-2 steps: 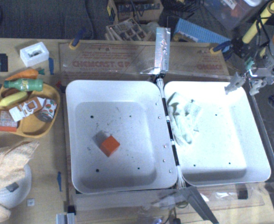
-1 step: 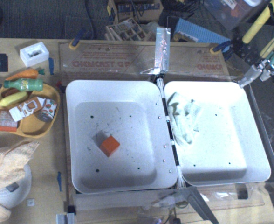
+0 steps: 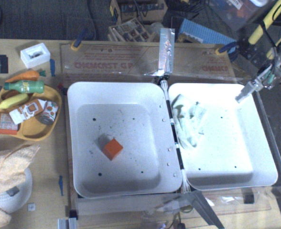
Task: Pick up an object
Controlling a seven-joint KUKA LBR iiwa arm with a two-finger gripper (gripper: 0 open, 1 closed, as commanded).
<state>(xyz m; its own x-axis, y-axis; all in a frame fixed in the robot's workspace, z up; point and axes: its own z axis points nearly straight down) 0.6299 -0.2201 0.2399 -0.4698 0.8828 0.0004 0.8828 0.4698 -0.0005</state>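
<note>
An orange cube point(image 3: 113, 149) lies in the left bin point(image 3: 83, 99), a little left of and below that bin's middle. A crumpled white and pale green cloth point(image 3: 188, 120) lies in the right bin point(image 3: 255, 166), against its left wall. My gripper point(image 3: 241, 97) hangs over the upper right corner of the right bin, reaching in from the right at a slant. It is well apart from the cloth and far from the cube. Nothing is seen in it.
The ridge point(image 3: 174, 132) where the two bins meet runs down the middle. A clear panel point(image 3: 116, 63) stands behind the bins. At the left are a yellow bowl of toy food point(image 3: 37, 131), a small white box point(image 3: 35, 55) and a beige cloth point(image 3: 9, 173).
</note>
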